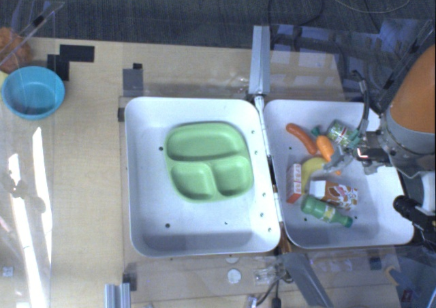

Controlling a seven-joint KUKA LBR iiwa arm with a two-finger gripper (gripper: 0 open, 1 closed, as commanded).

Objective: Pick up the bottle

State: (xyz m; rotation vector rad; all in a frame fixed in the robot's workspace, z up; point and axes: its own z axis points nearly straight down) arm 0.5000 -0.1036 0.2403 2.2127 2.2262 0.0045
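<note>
Green plastic makes up the bottle (327,210), which lies on its side near the front of the right bin (388,225), its yellow-green cap end pointing toward the bin's front right. It looks light and stiff, probably smooth and apt to roll or slip, so a grip across the round body near its middle, with the jaws closing at right angles to its length, seems the safest hold. A printed orange and white packet (338,194) lies touching or just beside it on the far side, and a small white and red carton (294,182) stands just beside its left end, so room for a finger on those sides is tight; the near side faces bare white bin floor and then the front wall, which gives more room. Farther back sit a yellow fruit (313,166), an orange carrot (302,137) and a green can (343,133). The claw (349,155) hangs over the back half of the right bin, near the can, well apart from the bottle; whether it is spread or pressed together I cannot tell. The left bin (146,184) holds a green divided tray (208,159), and a blue bowl (33,92) rests on the counter (75,197) far to the left.
</note>
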